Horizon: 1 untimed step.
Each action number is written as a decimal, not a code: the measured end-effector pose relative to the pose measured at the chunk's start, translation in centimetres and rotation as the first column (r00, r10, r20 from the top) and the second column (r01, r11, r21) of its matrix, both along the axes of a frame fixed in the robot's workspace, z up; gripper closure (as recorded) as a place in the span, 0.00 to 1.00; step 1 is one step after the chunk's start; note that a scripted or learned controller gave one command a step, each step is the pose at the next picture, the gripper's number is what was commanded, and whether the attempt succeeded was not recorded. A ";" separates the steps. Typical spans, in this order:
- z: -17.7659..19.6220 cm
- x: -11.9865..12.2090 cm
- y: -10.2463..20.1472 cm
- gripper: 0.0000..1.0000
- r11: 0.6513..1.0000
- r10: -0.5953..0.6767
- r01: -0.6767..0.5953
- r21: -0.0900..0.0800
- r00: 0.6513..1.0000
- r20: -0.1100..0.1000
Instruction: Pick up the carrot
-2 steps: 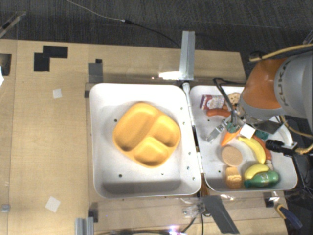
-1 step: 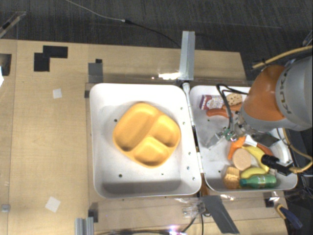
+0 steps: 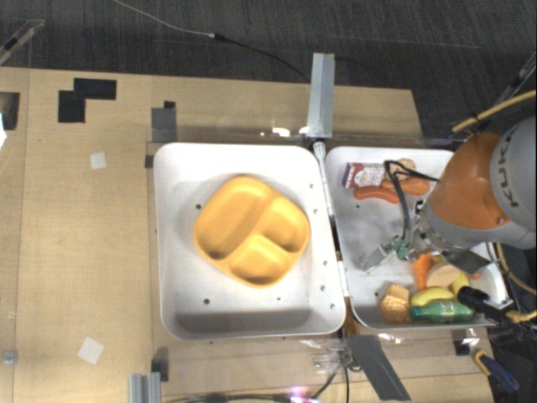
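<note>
One fixed overhead camera looks down slantwise on both white bins [image 3: 168, 242].

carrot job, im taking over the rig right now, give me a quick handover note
Gripper: low inside the right bin, beside the carrot; whether its fingers are open or shut cannot be read.
Carrot: lying in the right bin, just right of the gripper, among the toy food near the front edge, next to the banana.
Left bin: holds the yellow divided plate.
Done: arm is down at the carrot.
Left: no grasp visible; the carrot has yet to be gripped and lifted.
</note>
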<state>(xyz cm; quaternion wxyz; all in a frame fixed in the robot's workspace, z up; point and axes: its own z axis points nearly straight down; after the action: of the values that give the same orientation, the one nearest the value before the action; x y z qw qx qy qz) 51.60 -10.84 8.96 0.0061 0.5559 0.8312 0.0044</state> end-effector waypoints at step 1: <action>0.0 -1.7 -1.5 0.00 0.996 0.086 -0.086 -0.002 0.996 0.002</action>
<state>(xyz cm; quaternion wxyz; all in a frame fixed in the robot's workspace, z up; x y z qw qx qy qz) 49.87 -12.31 8.98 0.0072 0.5195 0.8544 0.0045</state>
